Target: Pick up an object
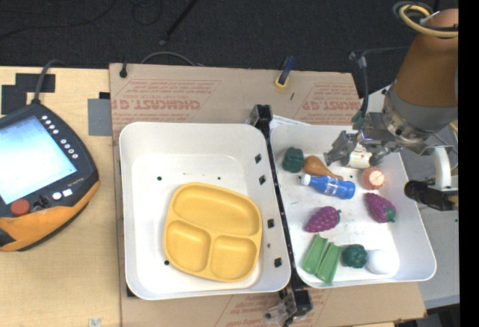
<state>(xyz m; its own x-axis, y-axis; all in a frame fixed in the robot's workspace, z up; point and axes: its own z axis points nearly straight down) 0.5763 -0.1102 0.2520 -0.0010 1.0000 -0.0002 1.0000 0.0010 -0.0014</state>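
The right bin [423,243] holds several toy foods. A dark green piece [293,160], a brown drumstick [318,166] and a blue bottle [329,185] lie in its upper half. A pinkish round fruit [373,178] and two purple grape bunches [322,218] [380,206] sit lower. Green sticks [322,258], a dark green lump [354,256] and a white egg [380,262] line the near edge. My gripper [356,152] hangs over the bin's upper right, just above the bottle and the pink fruit. It is open, and a small white piece [361,159] shows right under it, not gripped.
The left bin [150,161] holds a yellow compartment plate [213,232]. A teach pendant [37,168] lies on the bench at the far left. A dark divider [271,191] runs between the bins. The arm's body [426,78] stands over the right bin's far right corner.
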